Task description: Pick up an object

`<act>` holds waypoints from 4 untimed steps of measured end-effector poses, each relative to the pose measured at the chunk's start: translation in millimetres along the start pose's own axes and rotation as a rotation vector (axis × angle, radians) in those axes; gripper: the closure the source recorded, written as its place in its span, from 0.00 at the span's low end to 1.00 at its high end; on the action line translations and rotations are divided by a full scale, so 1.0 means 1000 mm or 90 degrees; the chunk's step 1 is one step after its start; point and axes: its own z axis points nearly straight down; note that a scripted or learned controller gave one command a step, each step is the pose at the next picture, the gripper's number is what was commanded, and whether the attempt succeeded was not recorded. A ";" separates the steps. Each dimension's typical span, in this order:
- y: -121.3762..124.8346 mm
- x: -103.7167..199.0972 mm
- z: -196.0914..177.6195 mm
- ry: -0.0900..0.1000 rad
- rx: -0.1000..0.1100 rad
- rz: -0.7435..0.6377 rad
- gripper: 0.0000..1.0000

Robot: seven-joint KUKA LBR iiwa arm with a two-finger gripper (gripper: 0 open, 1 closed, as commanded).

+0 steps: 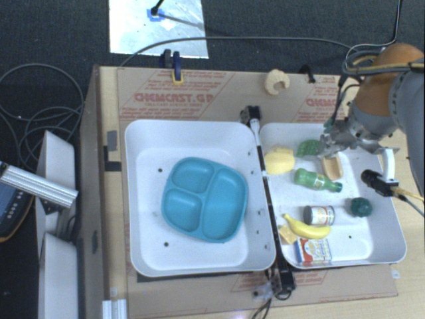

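The right bin [392,241] holds a pale yellow block [279,160], a green bottle [317,180] lying on its side, a small tin can [319,214], a banana [307,228], a red and white carton [313,250], a dark green ball [360,207], a tan piece [333,166] and a green leafy item [307,147]. My gripper [330,146] hangs low over the far middle of this bin, just above the tan piece and beside the leafy item. Nothing is seen held in it.
In the left bin [146,151] lies a blue divided plate [203,199]. A tan lump [277,82] rests on the cardboard behind the bins. A black and white part [380,180] of the arm hangs over the right bin's right side. Cables trail at left.
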 end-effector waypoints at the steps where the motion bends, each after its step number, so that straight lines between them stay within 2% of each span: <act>1: 0.000 0.000 0.000 0.000 0.000 0.000 0.00; 2: -0.020 -0.025 0.024 0.001 0.000 0.002 0.00; 3: 0.023 -0.007 0.026 0.003 0.009 0.003 0.00; 4: 0.024 -0.007 0.014 0.004 0.010 0.000 1.00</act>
